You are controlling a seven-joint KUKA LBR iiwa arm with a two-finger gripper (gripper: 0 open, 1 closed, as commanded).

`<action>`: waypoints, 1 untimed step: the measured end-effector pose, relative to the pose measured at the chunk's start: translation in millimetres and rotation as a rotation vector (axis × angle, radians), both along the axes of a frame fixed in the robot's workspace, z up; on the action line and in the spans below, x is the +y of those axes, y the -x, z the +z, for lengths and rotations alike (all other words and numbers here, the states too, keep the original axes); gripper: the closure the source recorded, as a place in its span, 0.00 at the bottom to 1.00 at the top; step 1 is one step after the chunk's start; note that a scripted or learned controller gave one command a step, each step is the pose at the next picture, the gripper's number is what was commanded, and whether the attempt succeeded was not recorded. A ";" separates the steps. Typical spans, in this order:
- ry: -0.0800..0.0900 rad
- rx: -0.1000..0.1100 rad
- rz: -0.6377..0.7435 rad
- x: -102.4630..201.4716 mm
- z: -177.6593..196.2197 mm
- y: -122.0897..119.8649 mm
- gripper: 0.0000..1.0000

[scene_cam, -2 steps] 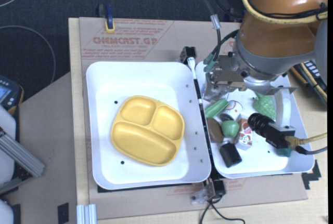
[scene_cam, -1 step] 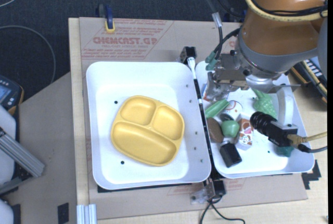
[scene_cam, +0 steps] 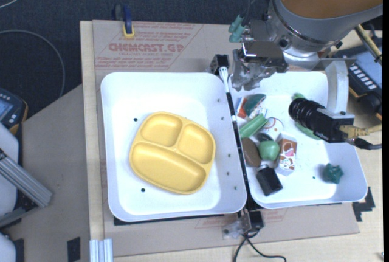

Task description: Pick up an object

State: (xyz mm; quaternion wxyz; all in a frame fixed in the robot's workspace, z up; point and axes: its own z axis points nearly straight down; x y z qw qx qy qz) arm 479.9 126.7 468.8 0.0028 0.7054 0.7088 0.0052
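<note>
My gripper (scene_cam: 245, 79) hangs over the far left corner of the right bin (scene_cam: 349, 191), close to the wall between the two bins. Just below it lies a red, white and green packet (scene_cam: 250, 105). Further toward the front are a green cylinder (scene_cam: 250, 126), a white round cup (scene_cam: 275, 127), a green ball-like piece (scene_cam: 268, 149), a brown piece (scene_cam: 250, 155), a red and white carton (scene_cam: 287, 156) and a black block (scene_cam: 268, 181). A small teal object (scene_cam: 332, 172) sits alone at the front right. I see nothing held.
The left bin (scene_cam: 118, 133) holds a yellow divided plate (scene_cam: 172, 152) in its middle. The right bin's objects crowd along its left side. The arm's grey and orange body looms over the back right of the bench.
</note>
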 end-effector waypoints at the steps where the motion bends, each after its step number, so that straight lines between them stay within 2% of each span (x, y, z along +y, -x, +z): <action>1: 0.006 0.022 -0.004 16.2 -96.2 1.7 1.00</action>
